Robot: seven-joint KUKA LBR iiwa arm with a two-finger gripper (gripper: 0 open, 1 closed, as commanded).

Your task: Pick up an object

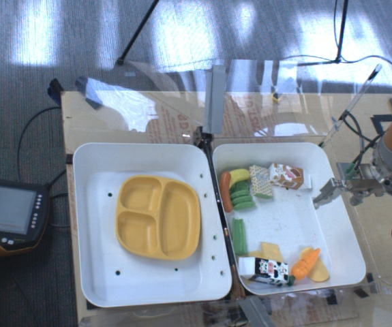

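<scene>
Here's the counter (134, 114) seen from above, two white bins side by side. The left bin (97, 278) carries a yellow divided plate (159, 217), lying flat near its middle. The right bin (339, 251) has all the small stuff. Along its left wall, a red sausage (225, 191) next to a yellow banana (239, 176), with green pieces (241, 197) just beside them. A checkered green sponge (260, 181) sits near the back, and a small orange-and-white carton (288, 176) lies right beside it. Further forward, a green bean pod (238, 236) lies along the left wall. At the front, a black-and-white milk carton (270, 270) lies on its side, yellow cheese wedge (271, 251) just behind it, an orange carrot (306, 263) to its right touching a pale yellow slice (320, 272).

And the pincer (326, 195) — it hangs over the right edge of the right bin, nothing between its fingers. Whether those fingers stand apart or together, can't tell from this angle; it's too small and blurred. It's well apart from the cartons and the carrot.
</scene>
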